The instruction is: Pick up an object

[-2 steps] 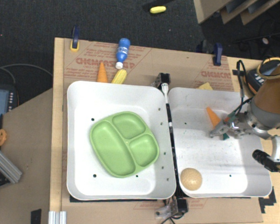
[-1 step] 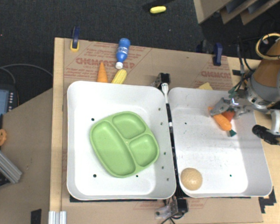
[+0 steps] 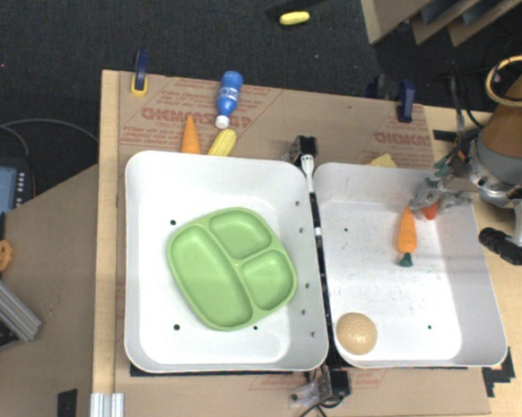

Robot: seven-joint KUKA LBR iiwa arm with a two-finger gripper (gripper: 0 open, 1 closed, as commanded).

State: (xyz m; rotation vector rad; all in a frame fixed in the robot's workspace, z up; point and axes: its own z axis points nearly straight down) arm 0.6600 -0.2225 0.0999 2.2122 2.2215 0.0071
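Observation:
An orange toy carrot (image 3: 407,233) with a green stem end lies in the right bin (image 3: 452,290), near its far side, pointing toward the front. My gripper (image 3: 432,200) hangs at the bin's far right, just above and to the right of the carrot's thick end; whether it touches the carrot is unclear. A small red-orange spot shows at the gripper's tip. A tan round ball (image 3: 356,332) rests in the right bin's near left corner. A green divided plate (image 3: 231,268) lies in the middle of the left bin (image 3: 153,204).
Behind the left bin, on the cardboard, lie a blue and white bottle (image 3: 227,97), a small orange cone (image 3: 190,137) and a yellow piece (image 3: 222,142). Blue clamps (image 3: 405,102) hold the board's far edge. The grey arm (image 3: 508,160) fills the right side.

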